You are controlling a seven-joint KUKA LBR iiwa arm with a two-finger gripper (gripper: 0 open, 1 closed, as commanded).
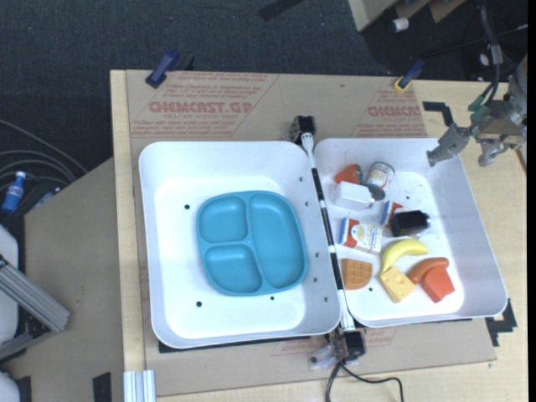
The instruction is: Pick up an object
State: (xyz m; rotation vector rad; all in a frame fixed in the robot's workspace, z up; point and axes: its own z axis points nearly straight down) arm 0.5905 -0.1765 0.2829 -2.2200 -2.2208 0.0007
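The right bin [469,216] holds several small toy foods: a yellow banana [402,251], a cheese wedge [396,284], an orange-red piece [434,278], a waffle [356,273], a small carton [362,235], a black object [409,221], a white box [353,196], a can [379,174] and a red fruit [347,174]. My gripper [465,151] hangs above the bin's far right corner. It is open, with nothing between its fingers, and it is well apart from the items.
The left bin [167,191] holds a blue divided plate [251,241]. A dark divider [322,216] runs between the two bins. Blue and yellow clamps sit on the bench's far edge. Cables lie to the left of the bench.
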